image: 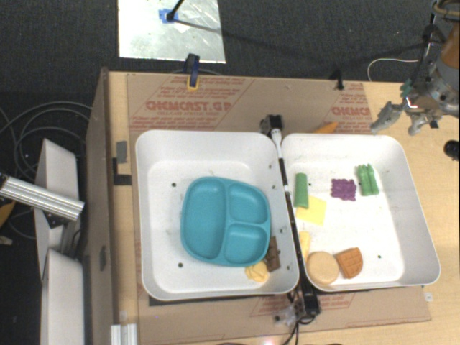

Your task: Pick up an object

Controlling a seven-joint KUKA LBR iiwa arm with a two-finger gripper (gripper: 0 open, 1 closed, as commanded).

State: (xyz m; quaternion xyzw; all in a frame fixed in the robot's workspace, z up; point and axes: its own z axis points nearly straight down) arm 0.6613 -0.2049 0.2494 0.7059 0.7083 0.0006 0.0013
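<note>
The left bin point(154, 214) holds a blue divided plate point(225, 221), with a yellow piece point(256, 272) and a brown one point(273, 256) at its near right edge. The right bin point(413, 228) carries a green cylinder point(301, 190), a yellow square point(313, 210), a purple piece point(343, 189), a green block point(367, 180), a tan disc point(323, 267) and an orange wedge point(350, 261). The gripper point(407, 117) hangs beyond the far right corner, apparently spread and empty, though blurred. The pick has not begun; next it must choose a piece and descend over it.
</note>
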